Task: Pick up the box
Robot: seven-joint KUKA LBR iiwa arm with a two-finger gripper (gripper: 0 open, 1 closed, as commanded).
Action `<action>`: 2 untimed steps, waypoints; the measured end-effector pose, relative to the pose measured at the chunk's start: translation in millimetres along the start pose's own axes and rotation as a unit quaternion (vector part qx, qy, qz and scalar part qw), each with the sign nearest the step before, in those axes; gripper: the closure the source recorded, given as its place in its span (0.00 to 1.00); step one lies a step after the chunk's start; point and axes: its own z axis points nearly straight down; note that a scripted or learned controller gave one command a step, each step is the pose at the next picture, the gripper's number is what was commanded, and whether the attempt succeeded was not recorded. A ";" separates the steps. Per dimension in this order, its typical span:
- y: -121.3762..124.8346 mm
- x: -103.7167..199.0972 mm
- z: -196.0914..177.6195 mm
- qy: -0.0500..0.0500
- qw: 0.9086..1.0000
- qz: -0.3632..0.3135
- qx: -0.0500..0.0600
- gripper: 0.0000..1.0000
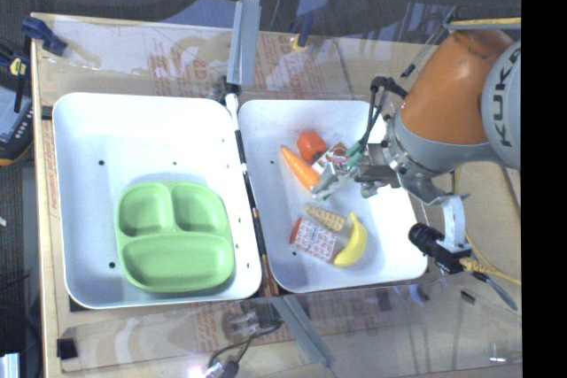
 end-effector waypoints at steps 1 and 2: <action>0.8 25.2 138.8 0.000 0.999 -0.053 0.000 0.00; 16.5 15.6 166.8 -0.003 0.994 -0.114 -0.004 0.00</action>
